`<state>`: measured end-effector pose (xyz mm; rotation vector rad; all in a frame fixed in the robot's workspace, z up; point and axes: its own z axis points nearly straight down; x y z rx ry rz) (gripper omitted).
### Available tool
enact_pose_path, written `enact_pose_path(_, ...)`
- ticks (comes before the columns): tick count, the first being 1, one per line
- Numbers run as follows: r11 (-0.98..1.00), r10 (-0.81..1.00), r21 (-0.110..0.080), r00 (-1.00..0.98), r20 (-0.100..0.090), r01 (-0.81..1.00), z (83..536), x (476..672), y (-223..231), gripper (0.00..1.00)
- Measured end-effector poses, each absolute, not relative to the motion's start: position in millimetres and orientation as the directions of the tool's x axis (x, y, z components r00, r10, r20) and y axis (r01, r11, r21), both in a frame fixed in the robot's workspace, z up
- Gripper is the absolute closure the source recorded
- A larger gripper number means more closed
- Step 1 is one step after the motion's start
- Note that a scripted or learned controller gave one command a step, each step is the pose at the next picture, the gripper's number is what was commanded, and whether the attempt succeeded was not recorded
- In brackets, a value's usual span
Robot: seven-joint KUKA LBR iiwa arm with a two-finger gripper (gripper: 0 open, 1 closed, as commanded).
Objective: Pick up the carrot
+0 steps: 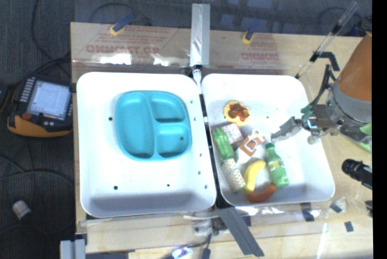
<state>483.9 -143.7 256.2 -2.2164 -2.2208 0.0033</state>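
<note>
Bench: wooden top on dark carpet, two white bins side by side.
Left bin (pixel 91 149): holds a blue divided plate (pixel 153 123).
Right bin (pixel 302 100): toy food heaped at its left and near side.
Carrot (pixel 261 193): orange-red, lying at the near edge, touching the banana (pixel 254 172) and just beside the green bottle (pixel 276 167).
Pizza (pixel 236 111): apart, toward the far side.
Gripper (pixel 284 131): above the right bin, right of the pile, nothing in it; open or closed, cannot tell.

Hand (pixel 284 131) above toys (pixel 251 161), right bin (pixel 302 94).

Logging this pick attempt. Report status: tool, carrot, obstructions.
Tool over right bin, nothing between fingers. Carrot at near wall, untouched. Banana and green bottle crowd it.
</note>
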Motion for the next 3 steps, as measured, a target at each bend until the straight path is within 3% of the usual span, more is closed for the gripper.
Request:
enact_pose_path(1,-0.086,0.996,-0.006,0.086,0.0,0.996,182,543.8,-45,0.0)
enact_pose_path(2,-0.154,0.988,-0.005,0.154,0.0,0.988,155,562.2,-105,0.0)
enact_pose_path(3,-0.522,0.853,0.012,0.522,0.01,0.853,94,577.7,-109,0.0)
